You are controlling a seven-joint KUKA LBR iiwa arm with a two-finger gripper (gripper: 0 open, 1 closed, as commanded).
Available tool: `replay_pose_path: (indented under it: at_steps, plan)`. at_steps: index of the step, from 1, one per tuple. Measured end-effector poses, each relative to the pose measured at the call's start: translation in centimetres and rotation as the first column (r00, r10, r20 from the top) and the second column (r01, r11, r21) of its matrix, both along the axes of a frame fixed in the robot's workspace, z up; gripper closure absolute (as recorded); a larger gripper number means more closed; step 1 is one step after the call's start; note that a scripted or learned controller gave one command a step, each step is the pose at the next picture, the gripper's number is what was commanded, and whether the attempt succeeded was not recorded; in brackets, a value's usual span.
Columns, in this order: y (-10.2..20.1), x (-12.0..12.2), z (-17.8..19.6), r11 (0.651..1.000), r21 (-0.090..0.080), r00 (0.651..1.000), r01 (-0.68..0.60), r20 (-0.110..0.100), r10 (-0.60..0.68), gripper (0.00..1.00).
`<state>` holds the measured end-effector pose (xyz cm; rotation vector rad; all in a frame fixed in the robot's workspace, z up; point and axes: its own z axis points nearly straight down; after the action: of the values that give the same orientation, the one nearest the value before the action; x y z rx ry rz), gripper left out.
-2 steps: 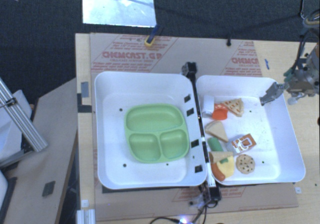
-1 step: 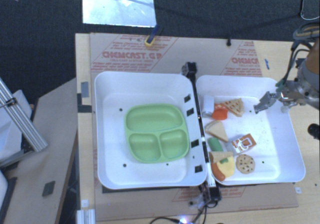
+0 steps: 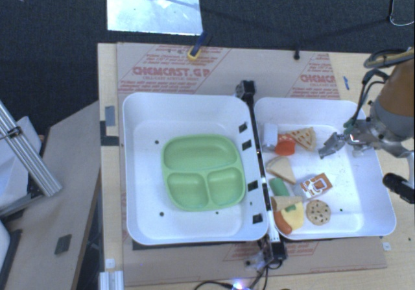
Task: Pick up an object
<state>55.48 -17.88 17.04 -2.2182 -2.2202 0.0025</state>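
Observation:
My gripper (image 3: 331, 144) hangs over the right bin (image 3: 369, 217), open, with nothing between its fingers. It is just to the right of a triangular waffle-patterned slice (image 3: 302, 137). The toy food lies along the bin's left half. A red tomato (image 3: 285, 146) and a small white piece (image 3: 270, 133) are at the back. A bread slice (image 3: 281, 169) and a green piece (image 3: 279, 186) lie in the middle. A small orange-and-white carton (image 3: 316, 185), a cookie (image 3: 318, 212) and a yellow-and-orange piece (image 3: 288, 215) are at the front.
The left bin (image 3: 142, 120) holds a green divided plate (image 3: 201, 172). A black-clipped divider rim (image 3: 256, 165) runs between the bins. The grey arm with its orange band (image 3: 395, 97) comes in from the right, over the right bin's far corner.

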Motion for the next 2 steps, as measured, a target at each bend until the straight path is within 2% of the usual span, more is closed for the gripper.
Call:
replay_pose_path:
  at_steps: [1,2]
  plan:
    - [-0.2,0.2,-6.2,1.000,0.000,1.000,0.000,0.000,0.000,0.00]
    - [-0.1,0.3,-8.7,1.000,-0.001,1.000,0.000,0.003,0.000,0.00]
